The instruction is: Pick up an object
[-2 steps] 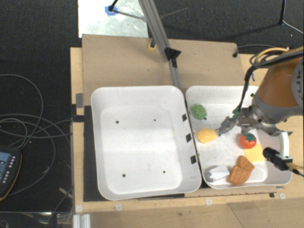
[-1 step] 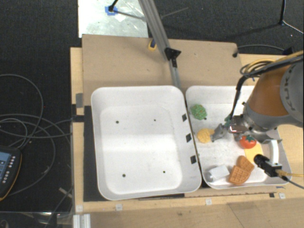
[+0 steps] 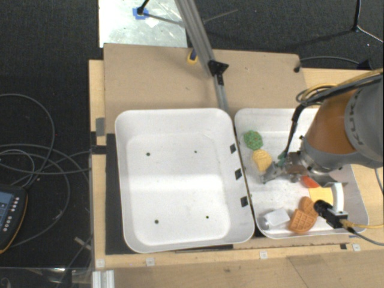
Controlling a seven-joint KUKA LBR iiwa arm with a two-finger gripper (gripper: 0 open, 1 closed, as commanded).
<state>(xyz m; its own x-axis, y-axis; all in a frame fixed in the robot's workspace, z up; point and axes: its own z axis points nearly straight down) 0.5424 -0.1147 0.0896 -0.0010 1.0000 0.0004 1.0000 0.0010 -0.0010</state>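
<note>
the yellow toy (image 3: 261, 159) lay in the right bin (image 3: 270, 120), just below the green toy (image 3: 252, 140). it looked small, light and bumpy, so you could pinch its sides. your gripper (image 3: 273, 171) hung beside it; i couldn't tell its state.

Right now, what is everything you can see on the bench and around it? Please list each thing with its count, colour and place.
Bins: two, white, side by side on the bench.
Green lumpy toy: one, green, upper part of the right bin.
Yellow toy: one, yellow, just below the green one.
Waffle toy: one, orange-brown, near the right bin's lower edge.
Pale block: one, white-grey, left of the waffle toy.
Yellow flat piece: one, yellow, above the waffle toy.
Pole: one, grey, slanting over the bench's top.
Arm: one, grey with orange, over the right bin.
Fingers: dark, beside the yellow toy.
</note>
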